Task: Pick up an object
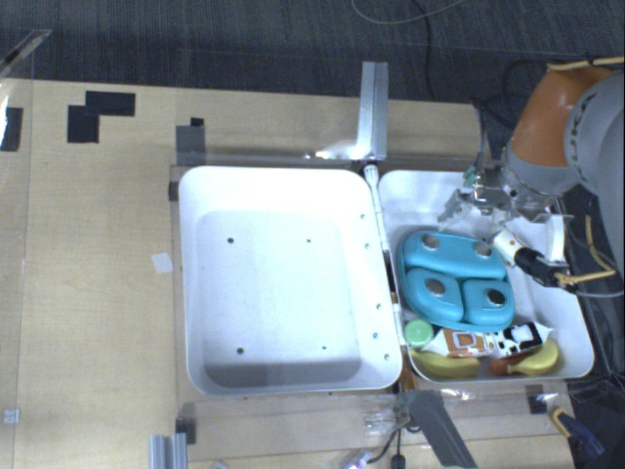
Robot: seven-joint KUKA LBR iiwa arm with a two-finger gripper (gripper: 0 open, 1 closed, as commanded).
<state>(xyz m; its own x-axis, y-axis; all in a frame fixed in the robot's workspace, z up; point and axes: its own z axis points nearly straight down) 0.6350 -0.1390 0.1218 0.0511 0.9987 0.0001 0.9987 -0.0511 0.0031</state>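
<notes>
On the bench (88,262) sit two shallow white bins side by side. Inside the right bin (576,345) lies a cluster of things: a large blue plastic tray (456,279) with moulded hollows fills the middle, tilted a little, and a small green round piece (418,333) rests just beside its lower left corner. Along the near wall lies a yellow banana (532,362), curved, with a small printed carton (467,343) and a black-and-white item (522,336) touching or overlapping it. The left bin (210,291) stands beside it. From the right the grey arm (586,135), with its orange band (545,113), reaches over the far part of the right bin. Its pincer (480,198) hangs just above the blue tray's far edge, fingers spread apart with nothing between them.
</notes>
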